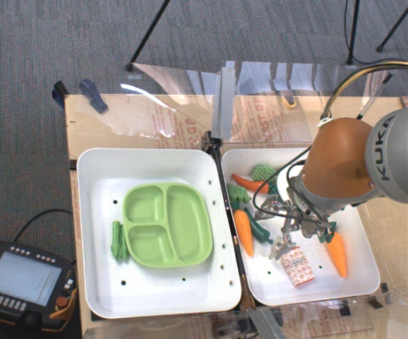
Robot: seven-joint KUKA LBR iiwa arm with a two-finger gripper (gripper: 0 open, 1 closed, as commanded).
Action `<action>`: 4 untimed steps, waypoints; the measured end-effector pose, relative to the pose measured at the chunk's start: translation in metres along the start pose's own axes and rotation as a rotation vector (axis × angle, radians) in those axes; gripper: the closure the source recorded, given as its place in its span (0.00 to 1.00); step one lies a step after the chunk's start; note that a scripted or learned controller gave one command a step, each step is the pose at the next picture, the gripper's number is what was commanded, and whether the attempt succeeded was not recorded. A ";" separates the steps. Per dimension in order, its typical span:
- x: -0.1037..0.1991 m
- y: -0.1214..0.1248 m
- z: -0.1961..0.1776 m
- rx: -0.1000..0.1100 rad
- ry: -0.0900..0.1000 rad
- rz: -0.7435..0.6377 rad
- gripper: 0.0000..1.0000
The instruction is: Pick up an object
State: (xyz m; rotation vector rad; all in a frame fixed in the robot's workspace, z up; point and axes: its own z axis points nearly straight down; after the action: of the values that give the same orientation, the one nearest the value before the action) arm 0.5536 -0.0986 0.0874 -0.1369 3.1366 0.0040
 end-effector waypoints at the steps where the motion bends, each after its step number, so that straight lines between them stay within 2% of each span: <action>1: 0.065 -0.002 0.001 0.001 0.004 0.167 0.00; 2: 0.078 0.010 0.001 0.000 0.005 0.176 0.00; 3: 0.077 0.011 -0.008 0.000 0.005 0.170 1.00; 4: 0.072 0.055 -0.101 0.002 -0.001 0.475 1.00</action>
State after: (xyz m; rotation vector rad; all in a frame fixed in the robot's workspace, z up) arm 0.4772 -0.0502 0.1880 0.6053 3.0803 0.0019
